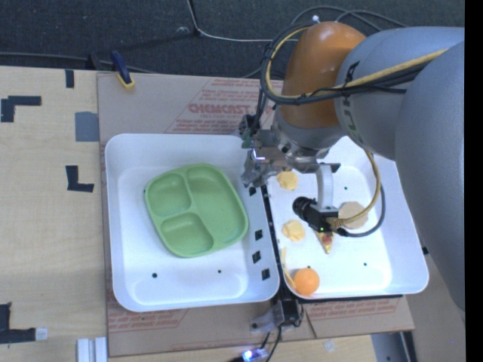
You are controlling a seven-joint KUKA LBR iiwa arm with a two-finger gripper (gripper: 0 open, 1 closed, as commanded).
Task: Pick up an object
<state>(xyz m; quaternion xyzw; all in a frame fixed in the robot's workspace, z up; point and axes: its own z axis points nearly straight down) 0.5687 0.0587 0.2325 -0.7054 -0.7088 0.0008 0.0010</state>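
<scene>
Pale wooden bench (45, 225), marked with black tape, carries cardboard (219, 104) under two white bins. Over the seam where the bins meet, toward its 12 o'clock end, hangs the gripper (255, 170). Whether it is open or closed cannot be told, and what it has hold of, if anything, is hidden.

Just beside it, at its 3 o'clock, a yellow lump (287, 179) lies in the right bin (411, 274). A second yellow chunk (293, 231) sits at the gripper's 5 o'clock, near that bin's left wall. A small reddish sliver (326, 242) lies near the chunk at its 4 o'clock, and a tan piece (353, 213) sits mid-bin at the chunk's 2 o'clock. Farther out, in the bin's 7 o'clock corner, rests an orange ball (306, 280).

At the gripper's 8 o'clock, a green three-part plate (196, 210) lies askew across the middle of the left bin (113, 202), well apart from the yellow things. Far off at 10 o'clock, a blue-and-yellow clamp (121, 72) sits at the cardboard's corner.
</scene>
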